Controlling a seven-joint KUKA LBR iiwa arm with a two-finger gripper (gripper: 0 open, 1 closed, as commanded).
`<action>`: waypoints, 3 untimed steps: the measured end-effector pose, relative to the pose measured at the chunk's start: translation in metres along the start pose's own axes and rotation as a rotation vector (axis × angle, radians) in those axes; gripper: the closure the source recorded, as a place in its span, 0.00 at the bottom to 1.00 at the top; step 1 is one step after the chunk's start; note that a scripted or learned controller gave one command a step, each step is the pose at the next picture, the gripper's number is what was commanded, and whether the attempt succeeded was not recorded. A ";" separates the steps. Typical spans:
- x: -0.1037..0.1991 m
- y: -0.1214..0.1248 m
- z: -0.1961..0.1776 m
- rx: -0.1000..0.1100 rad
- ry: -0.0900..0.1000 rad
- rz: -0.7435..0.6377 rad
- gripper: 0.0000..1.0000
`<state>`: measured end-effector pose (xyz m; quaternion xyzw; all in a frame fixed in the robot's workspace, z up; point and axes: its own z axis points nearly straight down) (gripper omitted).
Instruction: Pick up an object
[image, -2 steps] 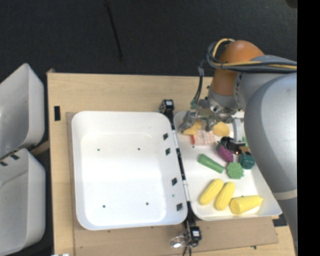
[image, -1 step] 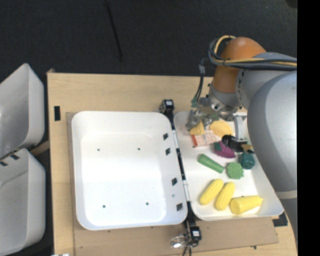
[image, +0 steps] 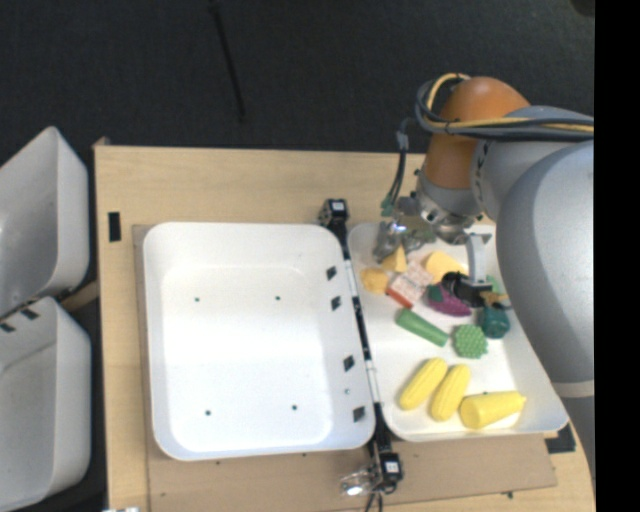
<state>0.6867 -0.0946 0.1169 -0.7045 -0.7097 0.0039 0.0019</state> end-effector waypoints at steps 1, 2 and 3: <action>0.004 -0.003 -0.006 -0.006 -0.001 0.000 1.00; 0.009 -0.008 -0.012 -0.005 0.000 0.002 1.00; 0.014 -0.011 -0.016 -0.005 0.000 0.003 1.00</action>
